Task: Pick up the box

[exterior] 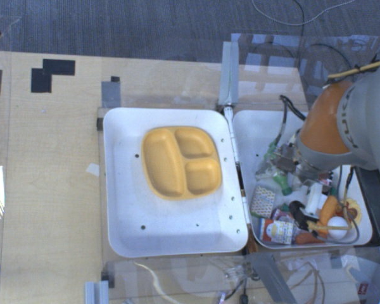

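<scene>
The right bin (253, 128) holds a clutter of small items along its near side. A small dotted box (263, 201) lies flat near that bin's left wall. A second box with a red and white label (279, 232) lies at the front edge. My gripper (284, 167) hangs low over the middle of the right bin, just above and right of the dotted box, under the orange wrist band (322, 128). Nothing shows between its tips, and the arm hides the bin's far right part.
The left bin (123, 227) holds a yellow three-compartment tray (180, 161). An orange carrot-like piece (328, 209), a white ball (337, 226), a white tube (314, 200) and a green item (282, 181) crowd the right bin. A metal divider (239, 170) separates the bins.
</scene>
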Robot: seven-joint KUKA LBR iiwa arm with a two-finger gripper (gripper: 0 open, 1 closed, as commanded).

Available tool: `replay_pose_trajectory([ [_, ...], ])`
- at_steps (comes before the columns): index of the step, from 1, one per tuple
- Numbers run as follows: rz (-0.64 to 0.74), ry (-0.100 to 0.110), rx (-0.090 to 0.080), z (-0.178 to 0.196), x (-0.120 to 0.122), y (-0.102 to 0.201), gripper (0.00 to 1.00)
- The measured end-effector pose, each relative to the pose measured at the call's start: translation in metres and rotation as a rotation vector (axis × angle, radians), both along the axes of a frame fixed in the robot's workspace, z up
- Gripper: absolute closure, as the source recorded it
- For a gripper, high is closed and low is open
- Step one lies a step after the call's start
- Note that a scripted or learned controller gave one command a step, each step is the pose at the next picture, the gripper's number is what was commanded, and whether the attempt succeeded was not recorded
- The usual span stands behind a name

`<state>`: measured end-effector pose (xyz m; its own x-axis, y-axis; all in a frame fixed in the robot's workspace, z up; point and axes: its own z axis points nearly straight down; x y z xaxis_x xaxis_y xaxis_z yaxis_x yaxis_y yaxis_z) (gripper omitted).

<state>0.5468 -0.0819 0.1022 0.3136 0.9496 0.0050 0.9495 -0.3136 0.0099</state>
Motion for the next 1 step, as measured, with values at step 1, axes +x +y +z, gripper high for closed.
replay_pose_trajectory([
  [1, -0.269, -0.004, 0.003, -0.0129, -0.0261, 0.0000, 0.00],
])
